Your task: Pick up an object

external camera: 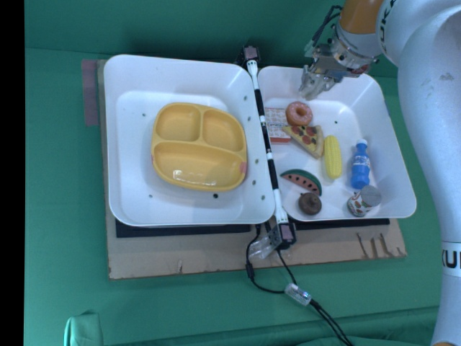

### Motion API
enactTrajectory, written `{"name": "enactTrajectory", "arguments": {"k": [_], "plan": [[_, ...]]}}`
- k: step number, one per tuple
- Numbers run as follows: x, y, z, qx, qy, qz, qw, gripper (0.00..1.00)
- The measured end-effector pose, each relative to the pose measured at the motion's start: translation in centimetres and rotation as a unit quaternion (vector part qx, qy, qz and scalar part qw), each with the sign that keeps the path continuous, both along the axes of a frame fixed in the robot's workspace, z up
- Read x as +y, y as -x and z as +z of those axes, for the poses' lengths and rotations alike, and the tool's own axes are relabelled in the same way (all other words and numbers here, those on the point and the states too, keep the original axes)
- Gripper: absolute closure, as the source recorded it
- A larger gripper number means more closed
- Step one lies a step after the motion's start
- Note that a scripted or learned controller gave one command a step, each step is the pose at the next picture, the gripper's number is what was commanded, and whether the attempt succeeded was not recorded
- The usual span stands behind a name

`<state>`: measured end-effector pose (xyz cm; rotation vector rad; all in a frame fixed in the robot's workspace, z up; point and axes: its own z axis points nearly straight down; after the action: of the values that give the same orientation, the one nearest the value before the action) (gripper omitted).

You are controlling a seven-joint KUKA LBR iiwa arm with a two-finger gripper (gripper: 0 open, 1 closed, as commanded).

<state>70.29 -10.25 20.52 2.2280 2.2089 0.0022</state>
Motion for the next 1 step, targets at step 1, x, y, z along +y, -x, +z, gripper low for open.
{"name": "enactTrajectory", "arguments": {"k": [1], "plan": [[-0.22,0.02,0.02,0.0,0.0024,0.0,1.0,0.0]]}}
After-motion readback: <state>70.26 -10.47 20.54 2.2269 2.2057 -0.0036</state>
